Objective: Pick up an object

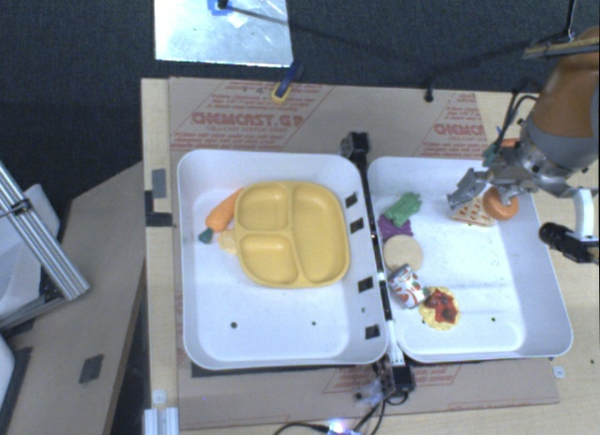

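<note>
My gripper (466, 192) hangs over the far right part of the right bin (525, 330), on the arm that reaches in from the right. Just below and right of it lie a tan wedge like a toast slice (475, 215) and an orange ring like a donut (502, 204). Further left in this bin are a green piece (404, 206), a purple piece (393, 228), a round beige disc (403, 253), a small red and white can (405, 283) and a red and yellow lump (439, 307). I see nothing held in the gripper.
The left bin (216, 330) holds a yellow divided plate (286, 233), with an orange carrot (222, 209) and a pale yellow piece (228, 242) at its left side. A black divider (370, 236) runs between the bins. A black part of the arm (567, 241) juts over the right bin's rim.
</note>
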